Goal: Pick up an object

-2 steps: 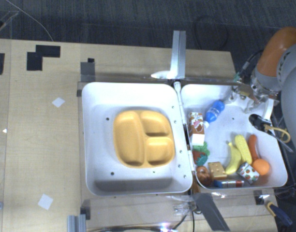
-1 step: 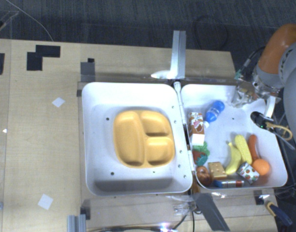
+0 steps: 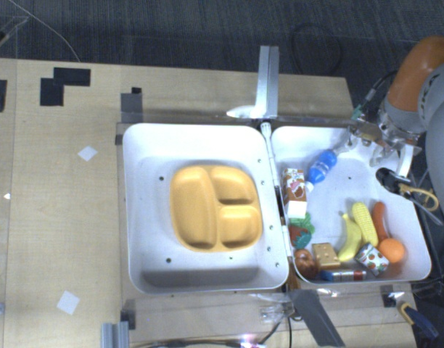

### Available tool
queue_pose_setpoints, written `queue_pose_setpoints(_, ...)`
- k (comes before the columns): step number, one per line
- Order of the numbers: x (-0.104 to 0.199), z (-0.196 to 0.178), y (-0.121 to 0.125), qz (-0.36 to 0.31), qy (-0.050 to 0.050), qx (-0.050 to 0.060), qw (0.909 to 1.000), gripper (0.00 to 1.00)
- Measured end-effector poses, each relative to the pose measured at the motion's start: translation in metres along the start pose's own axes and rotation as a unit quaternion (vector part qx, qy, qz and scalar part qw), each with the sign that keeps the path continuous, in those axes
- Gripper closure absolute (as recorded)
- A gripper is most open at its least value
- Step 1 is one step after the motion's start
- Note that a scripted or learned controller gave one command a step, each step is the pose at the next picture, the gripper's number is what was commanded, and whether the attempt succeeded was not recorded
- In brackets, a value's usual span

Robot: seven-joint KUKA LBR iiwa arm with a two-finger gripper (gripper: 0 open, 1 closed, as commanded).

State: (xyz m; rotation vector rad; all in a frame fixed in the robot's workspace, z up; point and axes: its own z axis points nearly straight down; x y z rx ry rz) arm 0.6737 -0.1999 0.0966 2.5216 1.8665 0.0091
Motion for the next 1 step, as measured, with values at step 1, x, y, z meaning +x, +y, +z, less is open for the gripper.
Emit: queue_pose_setpoints(1,0.0000,0.0000,0.0000,0.000,0.000,0.000,1.0000,0.00)
